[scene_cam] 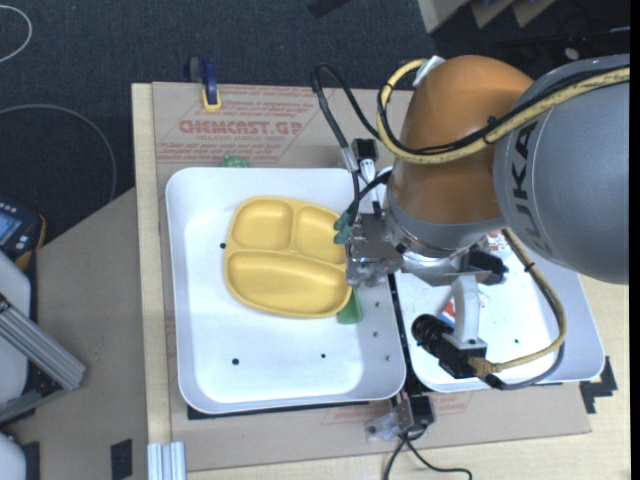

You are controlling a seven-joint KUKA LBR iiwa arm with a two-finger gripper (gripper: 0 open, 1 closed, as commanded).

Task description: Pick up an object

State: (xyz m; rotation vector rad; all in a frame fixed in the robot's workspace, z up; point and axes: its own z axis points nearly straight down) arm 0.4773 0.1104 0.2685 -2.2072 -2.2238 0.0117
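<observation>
Left bin, white and shallow: holds one yellow divided plate with three compartments, lying flat toward the bin's upper right, and one small green object touching the plate's lower right edge, close to the bin's right wall. Arm, grey with an orange band, reaches in from the right over the seam between the two bins; its gripper sits at the plate's right rim, just above the green object, and whether its fingers are spread or pressed together cannot be told. Right bin, white: largely covered by the arm, with black cabling and fittings over it.
</observation>
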